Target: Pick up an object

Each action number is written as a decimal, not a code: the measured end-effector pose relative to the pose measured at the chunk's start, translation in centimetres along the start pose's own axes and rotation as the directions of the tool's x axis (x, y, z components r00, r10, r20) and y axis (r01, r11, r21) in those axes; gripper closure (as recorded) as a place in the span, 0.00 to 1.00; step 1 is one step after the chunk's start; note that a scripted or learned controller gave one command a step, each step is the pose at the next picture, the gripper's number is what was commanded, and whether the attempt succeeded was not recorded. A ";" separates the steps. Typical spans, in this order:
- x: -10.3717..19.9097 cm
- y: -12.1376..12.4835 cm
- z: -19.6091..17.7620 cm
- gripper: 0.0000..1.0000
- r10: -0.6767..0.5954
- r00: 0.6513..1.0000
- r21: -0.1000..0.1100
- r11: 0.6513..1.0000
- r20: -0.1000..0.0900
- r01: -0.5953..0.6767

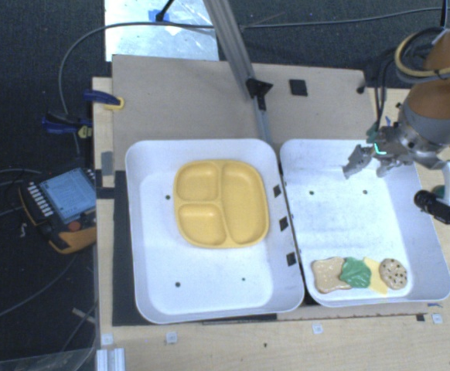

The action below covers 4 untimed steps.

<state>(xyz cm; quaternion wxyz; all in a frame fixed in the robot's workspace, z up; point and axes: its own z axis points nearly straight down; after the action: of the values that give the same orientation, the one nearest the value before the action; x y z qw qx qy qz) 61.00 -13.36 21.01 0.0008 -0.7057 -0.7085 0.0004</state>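
Gripper [362, 163] hovering over right bin [341, 215] | jaw state: cannot tell | toy food [359, 273] lying at bin's near edge

Tan bench [186, 99], two shallow white bins side by side on it, left bin [148, 277], right bin [426, 261], small black square [298, 87] near the far edge
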 end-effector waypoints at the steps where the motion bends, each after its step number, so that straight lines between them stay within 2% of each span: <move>1: 0.0 0.1 -0.1 0.00 0.000 1.000 -0.003 1.000 0.001 0.000; 3: -0.2 0.0 12.3 0.00 0.003 1.000 -0.001 1.000 0.001 -0.003; 4: -0.2 0.2 12.4 0.00 0.004 1.000 -0.005 1.000 0.001 -0.004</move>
<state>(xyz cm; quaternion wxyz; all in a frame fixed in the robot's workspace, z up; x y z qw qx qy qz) 61.13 -13.56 8.62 -0.0012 -0.7070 -0.7072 -0.0010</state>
